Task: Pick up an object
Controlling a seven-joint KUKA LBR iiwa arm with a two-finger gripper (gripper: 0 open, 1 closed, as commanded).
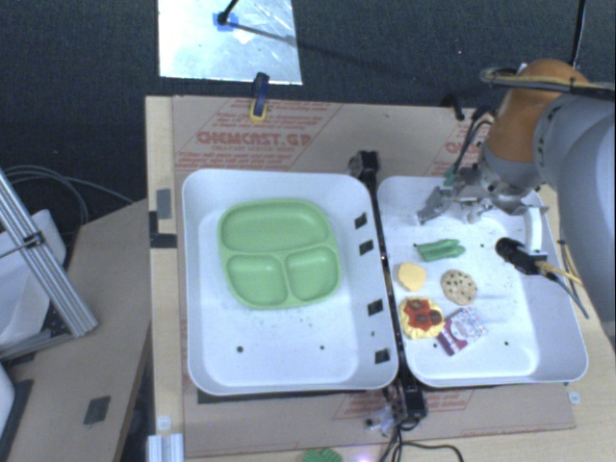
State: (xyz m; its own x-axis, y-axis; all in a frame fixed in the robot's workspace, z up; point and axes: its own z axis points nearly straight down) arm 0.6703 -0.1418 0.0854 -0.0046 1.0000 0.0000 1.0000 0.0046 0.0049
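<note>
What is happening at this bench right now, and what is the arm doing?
The arm reaches in from the right, and its gripper is over the far part of the right bin. Nothing looks lifted yet: a green pod, a yellow disc, a cookie, a pizza piece and a packet all lie in that bin. The left bin holds a green plate.

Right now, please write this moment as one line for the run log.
gripper: over right bin, far side | nearest item: green toy, untouched | also there: cookie, pizza slice | left bin: green plate
</note>
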